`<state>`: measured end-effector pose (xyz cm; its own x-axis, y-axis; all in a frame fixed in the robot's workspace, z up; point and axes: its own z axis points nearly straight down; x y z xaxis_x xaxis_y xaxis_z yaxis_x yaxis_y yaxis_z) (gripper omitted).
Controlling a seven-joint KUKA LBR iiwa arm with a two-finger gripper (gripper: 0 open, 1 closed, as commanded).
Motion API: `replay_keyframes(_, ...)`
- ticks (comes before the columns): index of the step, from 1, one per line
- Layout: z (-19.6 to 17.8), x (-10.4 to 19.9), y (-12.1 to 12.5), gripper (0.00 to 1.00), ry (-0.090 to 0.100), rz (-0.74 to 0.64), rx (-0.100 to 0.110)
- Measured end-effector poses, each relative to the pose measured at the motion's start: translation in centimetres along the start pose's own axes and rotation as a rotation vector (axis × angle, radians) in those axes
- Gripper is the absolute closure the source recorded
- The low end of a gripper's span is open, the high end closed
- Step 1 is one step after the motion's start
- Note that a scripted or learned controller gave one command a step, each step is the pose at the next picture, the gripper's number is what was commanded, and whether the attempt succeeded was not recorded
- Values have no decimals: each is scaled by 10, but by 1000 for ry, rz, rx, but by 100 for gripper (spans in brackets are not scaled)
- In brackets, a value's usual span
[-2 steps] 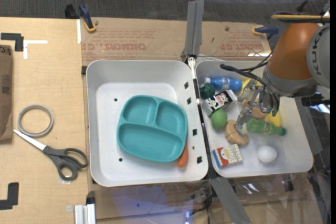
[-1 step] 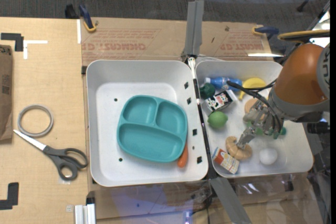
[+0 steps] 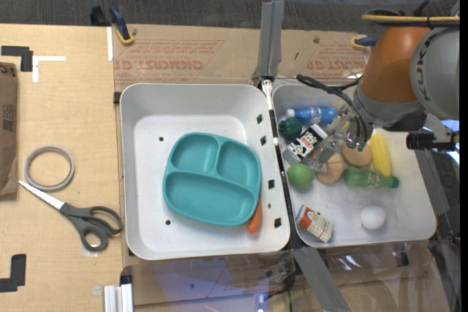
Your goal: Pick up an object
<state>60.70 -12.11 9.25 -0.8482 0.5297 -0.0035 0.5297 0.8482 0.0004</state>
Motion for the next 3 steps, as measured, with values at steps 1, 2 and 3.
replay_keyframes(1,0,0,-120,0,2,12,1)
replay_keyframes(2,-9,0,-118,100,-2,8,1)
replay_keyframes(3,-127,24,-65,100,0,104,0)
